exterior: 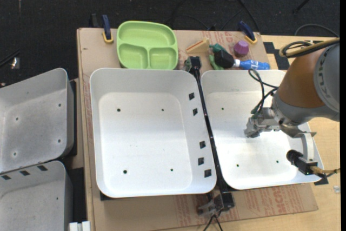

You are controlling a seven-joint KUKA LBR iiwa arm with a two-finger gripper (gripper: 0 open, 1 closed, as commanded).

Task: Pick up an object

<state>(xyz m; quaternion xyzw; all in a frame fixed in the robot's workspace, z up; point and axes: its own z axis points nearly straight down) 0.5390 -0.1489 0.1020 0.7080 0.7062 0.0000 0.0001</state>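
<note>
Your gripper hangs low over the right shallow white plastic bin, near that bin's middle and toward its right side; you cannot tell from this angle how it is set or whether it has anything. The grey arm with its orange band reaches in from the right above it. The left shallow white plastic bin sits just beside, touching along the shared edge. Beyond the bins, at the far edge of the brown tabletop, you see a light green divided plastic tray, and right of it a cluster of small objects: a purple cup-like piece, a dark green piece, a blue tube and a tan stick.
</note>
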